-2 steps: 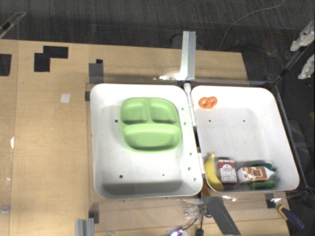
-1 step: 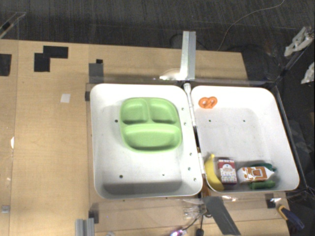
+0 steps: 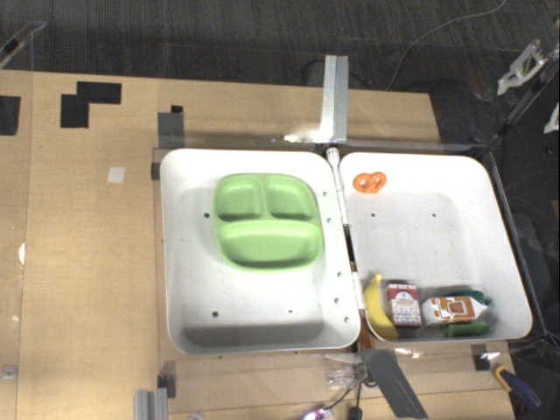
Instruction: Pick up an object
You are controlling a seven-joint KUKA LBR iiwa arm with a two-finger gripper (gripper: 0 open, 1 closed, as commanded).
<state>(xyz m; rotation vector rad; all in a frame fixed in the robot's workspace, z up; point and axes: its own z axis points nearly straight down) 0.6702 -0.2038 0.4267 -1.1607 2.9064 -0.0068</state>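
Observation:
The right bin (image 3: 437, 226) holds an orange pretzel-shaped piece (image 3: 369, 182) near its far left corner. Along its near edge lie a yellow banana (image 3: 377, 308), a small dark red carton (image 3: 402, 305), an orange and white carton (image 3: 451, 308) and a green item (image 3: 465, 328) just in front of that carton. The left bin (image 3: 188, 261) carries a green divided plate (image 3: 267, 220), lying in its far half.
A metal post (image 3: 335, 99) rises behind the seam between the two bins. Wooden bench (image 3: 79, 261) stretches to the left. Cables and clamps (image 3: 350, 392) sit at the near edge below the bins.

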